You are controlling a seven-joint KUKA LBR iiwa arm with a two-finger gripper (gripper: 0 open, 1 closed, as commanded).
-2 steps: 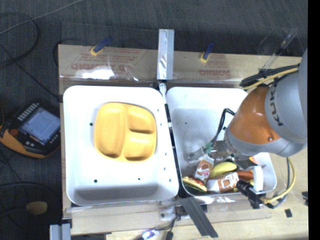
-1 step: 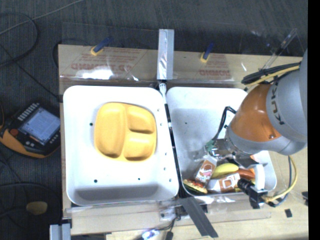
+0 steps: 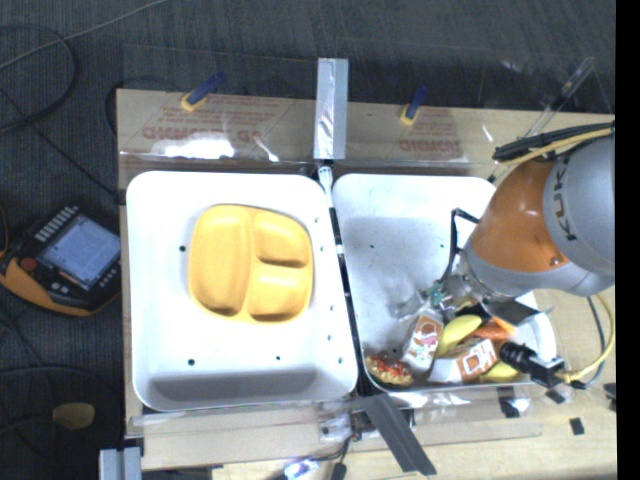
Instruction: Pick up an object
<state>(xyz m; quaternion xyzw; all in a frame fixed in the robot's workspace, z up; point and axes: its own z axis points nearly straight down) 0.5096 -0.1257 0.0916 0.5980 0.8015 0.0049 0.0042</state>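
The bench (image 3: 135,118) was found to bear two shallow white bins side by side. In the left bin (image 3: 150,368) a yellow divided tray (image 3: 250,263) was seen lying flat near the middle. The right bin (image 3: 390,218) was entered by the grey arm (image 3: 590,218) from the right, its orange band (image 3: 520,233) hanging over the bin's right half.

The gripper (image 3: 450,293) was judged to sit low over the clutter heaped in the bin's near right corner — whether it was released or clenched could not be told, the wrist hiding it from above.

The nearest candidates were noted just below and beside the gripper: a small bottle with a red label (image 3: 424,340), its long axis running roughly upright in the view and tilted, and a yellow banana-like piece (image 3: 460,330) touching it on the right. An orange packet (image 3: 478,358) and a small dish of red food (image 3: 390,370) lay nearer the front wall — tightly crowded together. No object was seen lifted.
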